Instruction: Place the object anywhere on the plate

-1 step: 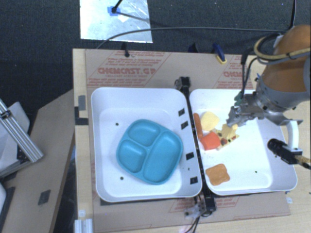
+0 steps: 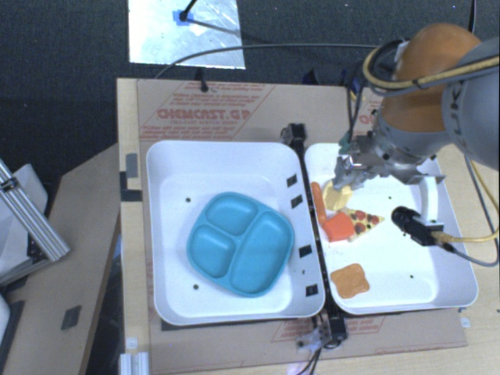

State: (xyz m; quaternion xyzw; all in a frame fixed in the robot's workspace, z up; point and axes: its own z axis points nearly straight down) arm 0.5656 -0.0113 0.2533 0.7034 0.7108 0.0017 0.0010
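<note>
A blue divided plate (image 2: 239, 244) lies in the left bin (image 2: 172, 170). In the right bin (image 2: 445, 280) several toy foods cluster near its left wall: an orange carrot stick (image 2: 316, 198), a pale yellow piece (image 2: 337, 199), a red-orange block (image 2: 338, 226) and a pizza slice (image 2: 365, 221). A brown toast-like piece (image 2: 349, 280) sits closer to the front. My gripper (image 2: 346, 180) hangs over the right bin's back left part, just above the pale yellow piece. Nothing shows between its fingers.
A black divider strip (image 2: 306, 209) with clips runs between the two bins. A cardboard sheet (image 2: 207, 108) lies under the bins, and a shiny foil square (image 2: 183, 22) sits behind the bench. The arm's grey and orange body covers the right bin's back right.
</note>
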